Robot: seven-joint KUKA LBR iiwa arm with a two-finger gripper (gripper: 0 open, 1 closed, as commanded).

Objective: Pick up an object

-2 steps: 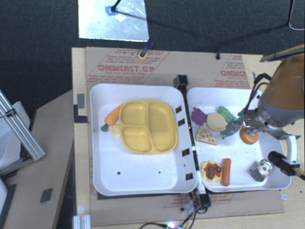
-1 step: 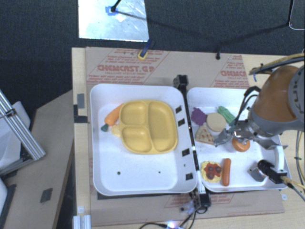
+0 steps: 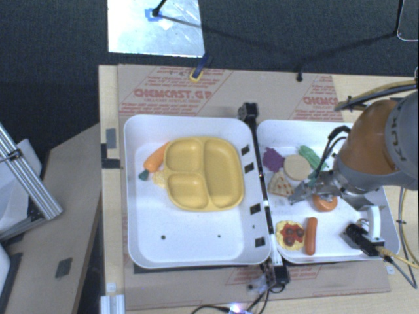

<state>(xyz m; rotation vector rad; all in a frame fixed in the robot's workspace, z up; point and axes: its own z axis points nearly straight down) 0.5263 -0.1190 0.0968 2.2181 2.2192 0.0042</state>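
My gripper (image 3: 304, 193) hangs low over the middle of the right bin (image 3: 327, 257). It sits just right of a tan wedge-shaped toy slice (image 3: 281, 185) and just left of an orange round toy (image 3: 325, 203). Behind it lie a beige disc (image 3: 296, 168), a purple toy (image 3: 272, 157) and a green piece (image 3: 310, 156). Toward the bin's front lie a small yellow pizza with red dots (image 3: 290, 234) and a red sausage (image 3: 311, 234). I see nothing held between the gripper's tips.
The left bin (image 3: 141, 241) holds a yellow divided plate (image 3: 200, 173) with an orange carrot (image 3: 155, 157) against its left edge. A black divider (image 3: 258, 175) runs between the bins. The grey and orange arm (image 3: 376, 149) covers the right bin's right side.
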